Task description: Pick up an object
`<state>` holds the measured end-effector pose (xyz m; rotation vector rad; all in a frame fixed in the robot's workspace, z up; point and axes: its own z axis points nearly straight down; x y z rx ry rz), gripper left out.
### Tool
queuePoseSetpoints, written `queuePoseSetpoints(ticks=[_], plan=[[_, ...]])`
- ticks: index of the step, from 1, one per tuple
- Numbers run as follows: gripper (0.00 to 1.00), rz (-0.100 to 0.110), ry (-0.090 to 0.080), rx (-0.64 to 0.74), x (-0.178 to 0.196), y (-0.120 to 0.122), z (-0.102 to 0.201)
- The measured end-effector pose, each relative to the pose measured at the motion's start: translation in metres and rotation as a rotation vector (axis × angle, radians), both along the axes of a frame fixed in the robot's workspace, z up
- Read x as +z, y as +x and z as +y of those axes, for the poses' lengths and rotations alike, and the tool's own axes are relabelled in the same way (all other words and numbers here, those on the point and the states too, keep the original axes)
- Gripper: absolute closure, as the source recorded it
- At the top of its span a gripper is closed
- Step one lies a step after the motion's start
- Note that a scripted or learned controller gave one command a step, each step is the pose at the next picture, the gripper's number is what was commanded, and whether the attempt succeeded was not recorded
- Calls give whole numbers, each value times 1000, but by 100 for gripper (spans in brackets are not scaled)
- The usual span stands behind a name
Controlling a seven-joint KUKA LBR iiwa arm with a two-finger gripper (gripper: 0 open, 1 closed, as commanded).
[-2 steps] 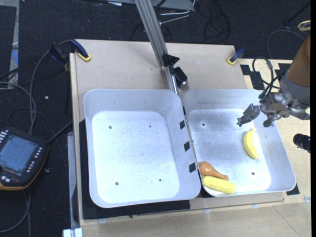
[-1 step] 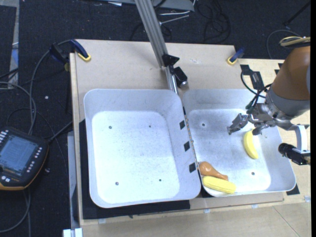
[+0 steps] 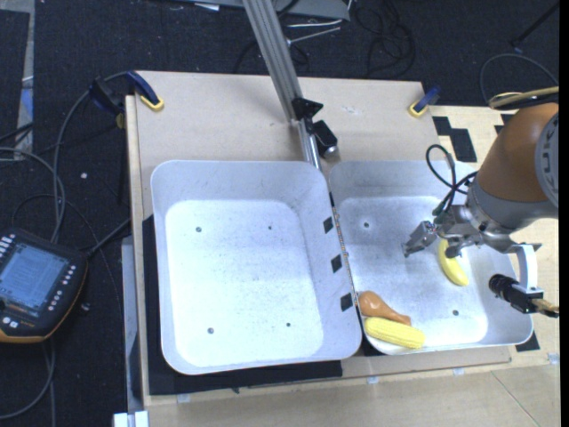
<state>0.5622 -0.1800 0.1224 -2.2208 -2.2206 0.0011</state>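
Observation:
A yellow banana [image 3: 456, 268] lies in the right bin [image 3: 391, 212], near its right side. My gripper [image 3: 433, 245] hangs over that bin just left of the banana's upper end, its fingers spread open. One finger [image 3: 415, 243] points down-left and the other sits right at the banana's top; nothing is between them. A yellow corn cob [image 3: 395, 333] and an orange-brown drumstick-shaped piece [image 3: 382, 307] lie at the bin's front left corner.
The left bin [image 3: 169, 194] stands alongside, sharing a raised middle wall [image 3: 336, 238]. A slanted metal rail [image 3: 277, 52] runs from the top down to the bins' back junction. A black part of the arm [image 3: 516, 292] juts over the right bin's right rim.

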Motion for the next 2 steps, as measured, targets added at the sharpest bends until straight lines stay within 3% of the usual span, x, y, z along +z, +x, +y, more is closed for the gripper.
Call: queuePoseSetpoints(ticks=[1, 2], plan=[[100, -1, 0, 0, 10, 0, 0], [100, -4, -1, 1, 65, 9, 4]])
